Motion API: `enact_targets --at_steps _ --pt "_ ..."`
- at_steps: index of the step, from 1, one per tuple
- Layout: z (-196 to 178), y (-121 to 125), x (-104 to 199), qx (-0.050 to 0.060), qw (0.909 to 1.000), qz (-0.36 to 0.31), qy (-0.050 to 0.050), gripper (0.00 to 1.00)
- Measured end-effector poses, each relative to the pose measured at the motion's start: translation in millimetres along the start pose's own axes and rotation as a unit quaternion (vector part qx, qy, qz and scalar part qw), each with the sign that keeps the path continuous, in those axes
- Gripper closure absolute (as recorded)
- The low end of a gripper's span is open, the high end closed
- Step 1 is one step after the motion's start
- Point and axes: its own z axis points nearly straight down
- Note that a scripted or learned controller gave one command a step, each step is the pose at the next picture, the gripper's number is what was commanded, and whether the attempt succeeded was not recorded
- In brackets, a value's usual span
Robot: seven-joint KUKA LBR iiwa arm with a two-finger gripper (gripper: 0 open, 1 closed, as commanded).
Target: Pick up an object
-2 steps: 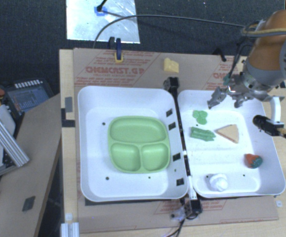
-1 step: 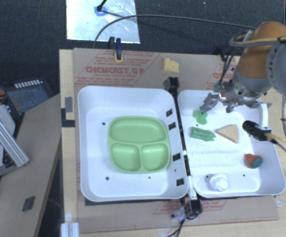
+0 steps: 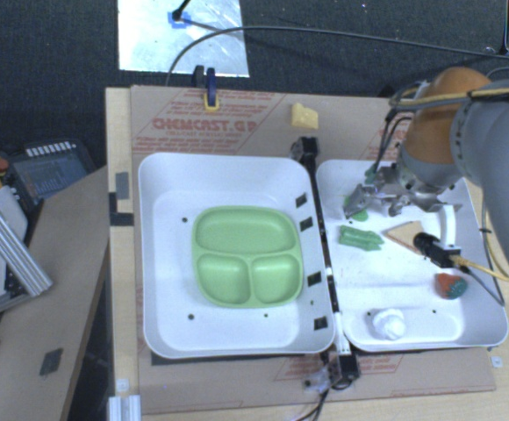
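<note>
The claw (image 3: 361,202) hangs low and tilted over the far-left part of the right bin (image 3: 487,323), the arm reaching in from the right. I cannot tell whether it is open or closed, or whether it has hold of anything, because the slant and blur hide that. It is probably there because the loose things are gathered in this bin. A green piece (image 3: 360,238) lies flat on the floor just below it and apart from it. A tan wedge (image 3: 404,231) sits just beside that, a red and teal piece (image 3: 450,285) lies nearer the right wall, and a white piece (image 3: 388,324) is close to the front wall.

The green piece looks the likeliest target, with bare floor in front of it. Room is tighter to its left, where the bin's wall runs near. The left bin (image 3: 158,323) carries a green divided plate (image 3: 246,254), well apart, and a yellow block (image 3: 304,115) rests on the worktop (image 3: 121,323) behind the bins
</note>
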Motion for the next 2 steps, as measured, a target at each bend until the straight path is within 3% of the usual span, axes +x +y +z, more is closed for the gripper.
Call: enact_targets --at_steps 1,2 --pt "5.1 1.0 0.2 -0.001 1.0 0.0 0.0 0.0" --pt "-6.1 1.9 0.1 -0.002 1.0 -0.001 0.0 1.0"
